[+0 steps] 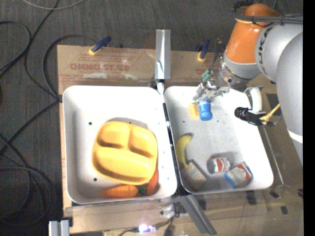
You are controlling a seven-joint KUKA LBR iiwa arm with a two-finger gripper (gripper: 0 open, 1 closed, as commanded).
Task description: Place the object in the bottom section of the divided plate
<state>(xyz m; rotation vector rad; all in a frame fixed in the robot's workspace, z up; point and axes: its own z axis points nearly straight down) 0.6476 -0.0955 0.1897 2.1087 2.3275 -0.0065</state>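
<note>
The claw is gripping a blue-capped yellow bottle; it should be travelling leftward, releasing low over the yellow divided plate, in its bottom section.

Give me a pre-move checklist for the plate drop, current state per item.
1. Object between fingers: a blue and yellow object sits right under the gripper; actual hold cannot tell.
2. Object lifted off right bin floor: cannot tell.
3. Divided plate in left bin: ok.
4. Bottom section free: ok, nothing seen in it.
5. Carrot lies beside the plate's near edge, outside it: ok.
6. Banana, can and carton lie away from the gripper: ok.
</note>
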